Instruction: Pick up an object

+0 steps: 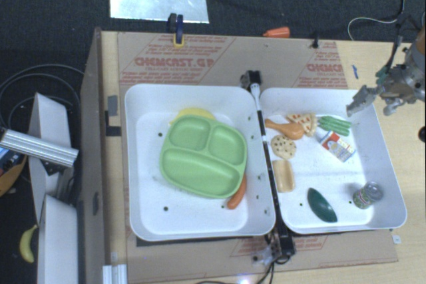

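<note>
Reaching in from the right, arm cut off by frame edge; jaws [370, 98] hang over right bin's [393, 163] far right rim, whether spread or pressed together: cannot tell, too blurred. Nothing between them. Pickable items sit in right bin: cookie [283, 147], green beans [334, 123], red-white box [337, 145], can [367, 195], dark green piece [322, 205]. Left bin [143, 143]: green tray [203, 155] hides a yellow thing [194, 114] and part of a carrot [236, 194]. Open room mid right bin.

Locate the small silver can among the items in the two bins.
The silver can lies in the right bin, near its front right corner, just right of the dark green oval piece and below the red-and-white carton.
</note>
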Available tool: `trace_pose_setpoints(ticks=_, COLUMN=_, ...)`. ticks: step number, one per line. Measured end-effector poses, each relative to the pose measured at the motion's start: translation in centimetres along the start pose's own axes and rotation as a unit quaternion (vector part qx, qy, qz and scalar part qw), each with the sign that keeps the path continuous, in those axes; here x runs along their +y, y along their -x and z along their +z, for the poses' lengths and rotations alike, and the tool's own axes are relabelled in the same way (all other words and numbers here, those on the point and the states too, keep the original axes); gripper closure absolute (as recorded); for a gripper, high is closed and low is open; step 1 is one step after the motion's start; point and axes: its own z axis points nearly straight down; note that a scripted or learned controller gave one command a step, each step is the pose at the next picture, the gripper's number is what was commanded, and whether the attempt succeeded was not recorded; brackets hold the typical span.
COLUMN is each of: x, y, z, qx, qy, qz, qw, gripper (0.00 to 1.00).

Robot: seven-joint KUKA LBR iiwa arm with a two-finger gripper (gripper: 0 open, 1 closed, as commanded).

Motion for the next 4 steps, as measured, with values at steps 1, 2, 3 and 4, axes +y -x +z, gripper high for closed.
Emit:
trace_pose_setpoints(ticks=1, x=3.2, y=-0.3, z=8.7, qx=0.001, qy=-0.003, qz=-0.001, qw=1.0000, gripper=0.00)
trace_pose_setpoints(ticks=2, x=1.7, y=-0.1, z=12.8, qx=0.001, qy=-0.002, qz=0.001, qw=1.0000, gripper=0.00)
trace_pose_setpoints(ticks=3, x=2.4, y=1.4, z=18.4, qx=0.001, qy=-0.001, qz=0.001, qw=1.0000, gripper=0.00)
trace_pose_setpoints(ticks=4, x=-0.1, y=0.0, z=18.2, qx=0.000, qy=-0.001, qz=0.001, qw=1.0000, gripper=0.00)
